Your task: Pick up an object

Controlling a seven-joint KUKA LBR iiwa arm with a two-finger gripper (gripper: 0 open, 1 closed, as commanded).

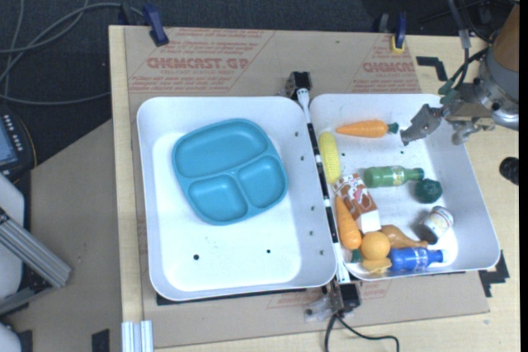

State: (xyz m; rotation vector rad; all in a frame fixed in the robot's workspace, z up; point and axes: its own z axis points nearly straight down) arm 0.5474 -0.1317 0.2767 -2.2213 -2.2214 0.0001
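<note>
Nearest the camera, at the near edge of the right bin (483,214), a blue plastic bottle (417,260) lay on its side, touching a round orange fruit (375,246) and a brownish piece just behind it. Along the bin's left wall a smooth orange carrot (348,225) and a ridged yellow corn cob (329,157) lay end to end, with a red-and-white packet (360,200) beside the carrot. A green bottle (393,176) lay across the middle, a dark green lump (427,190) just to its right, and a small white-lidded jar (437,221) nearer the camera. A second carrot (363,129) with a green top lay at the far side. The arm came in from the right, bent low over the bin's far right corner, its metallic wrist angled towards the left. The gripper (421,126) hovered just right of that far carrot's green tip, apart from it; its grey fingers seemed spread a little way and nothing sat between them. The left bin (157,177), shallow, white and glossy, held a turquoise divided tray (229,170) with three rounded compartments. Both bins rested on a pale board (206,62) printed with red lettering.
</note>
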